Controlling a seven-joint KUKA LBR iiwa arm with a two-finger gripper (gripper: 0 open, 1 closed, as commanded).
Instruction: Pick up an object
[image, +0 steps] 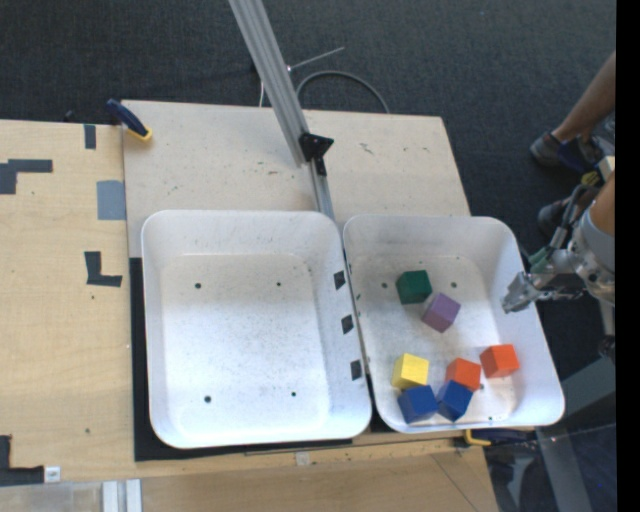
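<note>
The right bin (430, 228) holds several small cubes. A green cube (413, 287) and a purple cube (441, 312) lie near its middle. Toward the front are a yellow cube (410, 371), an orange cube (463, 375), a red-orange cube (499, 360) and two blue cubes (418, 403) (455, 400). My gripper (522, 293) hangs over the bin's right rim, to the right of the purple cube and above the red-orange one. Nothing shows in its grasp.
The left bin (160, 300) sits beside the right one, and a ridge with black tabs (348, 322) separates them. A slanted metal pole (275, 75) runs from the top down to the bins' back edge. A blue and yellow clamp (130, 120) lies at the back left.
</note>
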